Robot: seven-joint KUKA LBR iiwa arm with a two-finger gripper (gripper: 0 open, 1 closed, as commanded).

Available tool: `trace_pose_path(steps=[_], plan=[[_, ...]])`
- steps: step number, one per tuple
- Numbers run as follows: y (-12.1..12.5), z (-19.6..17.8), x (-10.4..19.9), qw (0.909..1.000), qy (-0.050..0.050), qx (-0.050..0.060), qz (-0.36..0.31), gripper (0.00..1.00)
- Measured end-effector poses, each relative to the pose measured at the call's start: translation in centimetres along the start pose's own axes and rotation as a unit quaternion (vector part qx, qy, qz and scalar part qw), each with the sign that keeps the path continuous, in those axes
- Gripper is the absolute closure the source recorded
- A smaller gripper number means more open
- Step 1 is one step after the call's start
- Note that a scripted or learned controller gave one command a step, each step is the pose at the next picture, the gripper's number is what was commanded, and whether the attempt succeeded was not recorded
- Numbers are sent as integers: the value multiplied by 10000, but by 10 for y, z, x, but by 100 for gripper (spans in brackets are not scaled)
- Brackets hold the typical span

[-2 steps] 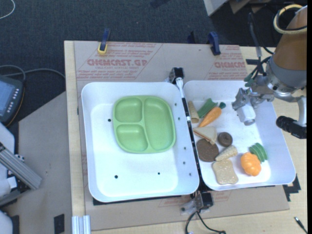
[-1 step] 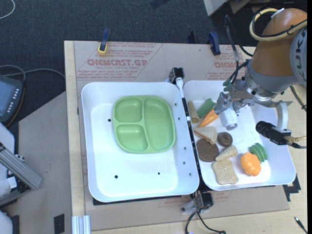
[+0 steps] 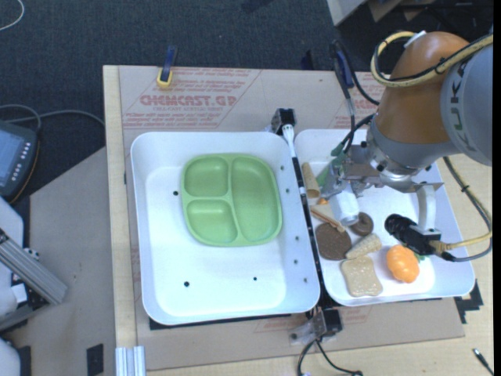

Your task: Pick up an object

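Where dark carpet surrounds the bench, two white bins, green tray, fingers' state unclear.

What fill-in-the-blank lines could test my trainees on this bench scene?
1. The green tray has ___ compartments.
2. That tray lies in the ___ bin.
3. The orange fruit lies in the ___ bin.
4. The tool hangs over the ___ bin.
Missing: three; left; right; right.

Dark grey carpet floor surrounds the worktop, a pale board printed with red lettering. A yellow-and-blue clamp grips its far edge. Black cables trail at left beside a dark screen device.
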State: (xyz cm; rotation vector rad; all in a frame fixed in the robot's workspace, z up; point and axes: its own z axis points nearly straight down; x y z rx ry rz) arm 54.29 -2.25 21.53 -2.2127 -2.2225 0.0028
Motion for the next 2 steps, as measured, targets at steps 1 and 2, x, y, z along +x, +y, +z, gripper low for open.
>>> trace_pose_path(steps=[1, 2], plan=[[-17, -12, 39, 10000, 2, -6, -2, 100], [-2, -15, 42, 10000, -12, -38, 12, 100]])
